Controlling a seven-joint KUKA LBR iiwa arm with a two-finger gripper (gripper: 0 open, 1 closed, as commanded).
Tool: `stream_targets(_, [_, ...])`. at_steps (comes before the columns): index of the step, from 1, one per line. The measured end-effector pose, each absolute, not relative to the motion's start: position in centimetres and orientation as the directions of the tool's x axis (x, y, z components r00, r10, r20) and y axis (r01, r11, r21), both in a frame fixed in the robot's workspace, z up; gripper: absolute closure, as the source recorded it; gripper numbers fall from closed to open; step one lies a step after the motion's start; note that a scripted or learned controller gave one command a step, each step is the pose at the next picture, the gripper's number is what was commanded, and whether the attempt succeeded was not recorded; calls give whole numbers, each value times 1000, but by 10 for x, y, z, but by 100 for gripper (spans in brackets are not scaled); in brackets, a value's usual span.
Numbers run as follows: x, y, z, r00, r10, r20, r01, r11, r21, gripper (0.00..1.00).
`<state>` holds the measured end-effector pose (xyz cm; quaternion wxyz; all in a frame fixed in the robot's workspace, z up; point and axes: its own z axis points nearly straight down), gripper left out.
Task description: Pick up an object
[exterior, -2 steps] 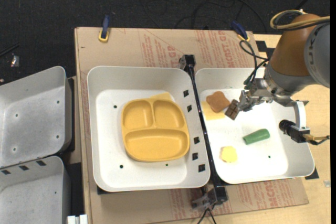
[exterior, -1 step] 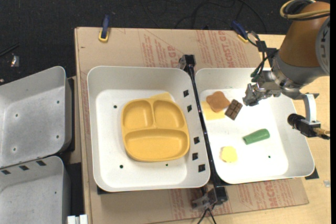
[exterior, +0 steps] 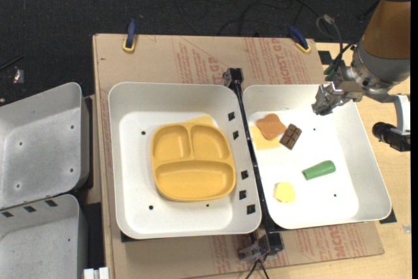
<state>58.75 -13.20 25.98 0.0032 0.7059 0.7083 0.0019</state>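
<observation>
Cardboard-topped bench (exterior: 196, 62) under two white bins, our gripper (exterior: 324, 103) over the right bin's (exterior: 366, 160) far edge, finger state unclear, green cylinder (exterior: 319, 170) well apart

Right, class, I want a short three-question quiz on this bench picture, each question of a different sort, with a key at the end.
1. True or false: the yellow divided plate lies in the same bin as the green cylinder.
2. Which item lies nearest the gripper? A) the yellow round piece B) the brown chocolate-like block C) the divided plate
3. Fill in: the orange-brown piece lies in the ___ bin as the camera sees it.

Key: 1 false; 2 B; 3 right.
</observation>
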Motion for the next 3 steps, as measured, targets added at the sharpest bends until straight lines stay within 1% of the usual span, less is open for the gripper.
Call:
stream_targets(1, [578, -83, 265, -7, 1000, 2, 1000, 7, 0, 100])
stream_targets(2, [561, -33, 263, -7, 1000, 2, 1000, 7, -2, 100])
stream_targets(3, [556, 31, 258, -8, 1000, 2, 1000, 8, -1, 100])
